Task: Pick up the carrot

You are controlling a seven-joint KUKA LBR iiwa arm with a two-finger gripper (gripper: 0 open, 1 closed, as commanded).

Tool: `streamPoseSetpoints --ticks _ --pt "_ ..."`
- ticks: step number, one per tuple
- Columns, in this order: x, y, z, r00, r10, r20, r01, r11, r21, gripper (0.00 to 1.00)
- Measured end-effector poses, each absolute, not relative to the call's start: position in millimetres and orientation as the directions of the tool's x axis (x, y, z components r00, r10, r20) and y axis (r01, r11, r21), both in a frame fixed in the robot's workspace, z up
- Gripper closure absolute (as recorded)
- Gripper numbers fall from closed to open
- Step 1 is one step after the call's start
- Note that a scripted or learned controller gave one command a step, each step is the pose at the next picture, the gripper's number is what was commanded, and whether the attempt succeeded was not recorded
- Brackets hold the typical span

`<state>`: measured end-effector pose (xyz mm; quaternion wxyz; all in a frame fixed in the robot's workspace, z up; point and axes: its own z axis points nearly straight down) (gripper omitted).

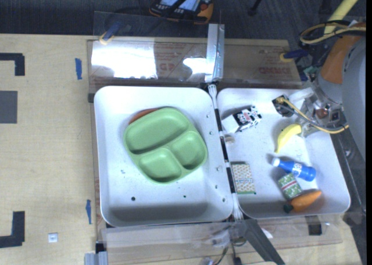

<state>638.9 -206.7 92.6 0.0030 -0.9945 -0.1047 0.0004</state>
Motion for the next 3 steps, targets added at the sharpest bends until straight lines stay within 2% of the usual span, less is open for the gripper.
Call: streamPoseSetpoints --ticks 1,3 --pt "659.5 -214.9 83.2 0.976 0.216 -0.003 0.216 -0.976 -0.015 1.0" --pt "661.9 -214.5 83.1 0.978 0.209 -0.003 0.209 -0.978 -0.012 1.0"
